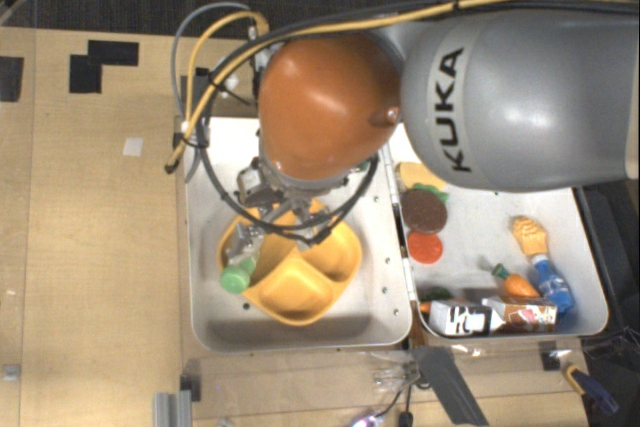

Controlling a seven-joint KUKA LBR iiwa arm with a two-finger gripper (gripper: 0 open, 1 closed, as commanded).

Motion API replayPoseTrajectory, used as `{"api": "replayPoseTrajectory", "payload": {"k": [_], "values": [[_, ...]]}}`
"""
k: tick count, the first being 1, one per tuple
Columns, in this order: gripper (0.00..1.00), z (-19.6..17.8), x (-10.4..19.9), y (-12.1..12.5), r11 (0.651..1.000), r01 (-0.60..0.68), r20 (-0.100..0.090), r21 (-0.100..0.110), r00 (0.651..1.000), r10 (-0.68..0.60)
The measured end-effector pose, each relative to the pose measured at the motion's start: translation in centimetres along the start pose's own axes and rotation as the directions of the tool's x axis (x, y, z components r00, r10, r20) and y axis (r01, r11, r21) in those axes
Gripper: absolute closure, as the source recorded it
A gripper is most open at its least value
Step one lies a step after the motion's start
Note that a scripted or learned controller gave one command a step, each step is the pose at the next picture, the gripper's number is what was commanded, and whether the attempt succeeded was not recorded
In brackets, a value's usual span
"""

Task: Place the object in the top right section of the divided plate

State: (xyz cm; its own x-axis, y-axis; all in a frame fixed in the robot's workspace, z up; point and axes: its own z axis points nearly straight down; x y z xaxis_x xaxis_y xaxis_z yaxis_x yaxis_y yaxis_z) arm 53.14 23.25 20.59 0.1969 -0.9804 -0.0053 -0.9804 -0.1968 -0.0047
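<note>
Yellow and divided into sections, the divided plate (300,280) sits in the left bin (210,315) of the two white bins on the wooden tabletop (90,245). A small green object (236,276), rounded at its lower end, lies at the plate's left edge, on or just over the rim; its long axis seems to run from lower left to upper right, tilted up toward the arm, though its upper part is hidden and I cannot tell its full shape. The grey arm (510,95) with its orange band reaches in from the right and hangs directly above the plate, its wrist covering the plate's upper part. The pincer (262,230) sits low over the plate's upper left area, just above the green object; whether it is spread or closed cannot be made out. The right bin (590,310) holds a brown disc (424,209), a red disc (426,248), a toy ice cream cone (530,237), a blue bottle (552,283), a carrot (515,285) and a flat printed box (490,316).
</note>
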Motion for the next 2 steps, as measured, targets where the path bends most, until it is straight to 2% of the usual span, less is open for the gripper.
{"api": "replayPoseTrajectory", "payload": {"k": [1,2], "values": [[0.00,10.6,-1.3,4.3,0.943,0.332,0.000,0.002,0.943,-0.332],[0.00,0.7,2.1,0.2,0.847,0.532,-0.001,0.001,0.847,-0.532]]}}
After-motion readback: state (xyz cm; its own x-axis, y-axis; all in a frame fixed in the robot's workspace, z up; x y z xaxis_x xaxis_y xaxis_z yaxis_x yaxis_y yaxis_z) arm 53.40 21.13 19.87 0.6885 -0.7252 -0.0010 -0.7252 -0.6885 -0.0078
